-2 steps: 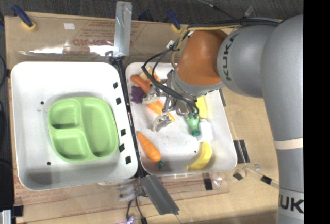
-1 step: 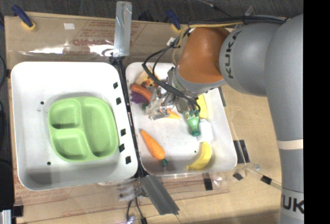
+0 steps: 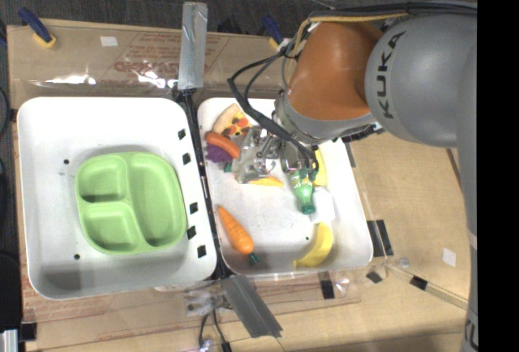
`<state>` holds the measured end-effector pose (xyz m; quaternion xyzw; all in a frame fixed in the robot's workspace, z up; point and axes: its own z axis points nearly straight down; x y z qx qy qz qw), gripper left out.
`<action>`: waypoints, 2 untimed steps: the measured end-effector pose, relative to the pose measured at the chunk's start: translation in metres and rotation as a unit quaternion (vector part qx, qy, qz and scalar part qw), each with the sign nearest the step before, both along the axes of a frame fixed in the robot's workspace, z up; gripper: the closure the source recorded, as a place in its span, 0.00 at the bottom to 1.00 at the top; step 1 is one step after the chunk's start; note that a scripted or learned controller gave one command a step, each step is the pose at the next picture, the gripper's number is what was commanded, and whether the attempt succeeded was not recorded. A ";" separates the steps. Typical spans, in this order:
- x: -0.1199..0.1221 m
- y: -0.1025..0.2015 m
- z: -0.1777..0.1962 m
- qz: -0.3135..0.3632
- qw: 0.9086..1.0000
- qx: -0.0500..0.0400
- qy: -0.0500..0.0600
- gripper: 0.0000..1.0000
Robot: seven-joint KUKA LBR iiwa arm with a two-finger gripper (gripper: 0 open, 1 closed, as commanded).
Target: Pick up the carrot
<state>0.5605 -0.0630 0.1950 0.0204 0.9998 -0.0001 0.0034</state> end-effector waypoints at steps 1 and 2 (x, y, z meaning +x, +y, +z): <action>-0.071 0.002 0.037 -0.018 1.000 0.000 0.002 1.00; -0.081 0.003 0.111 -0.040 0.999 0.000 0.000 1.00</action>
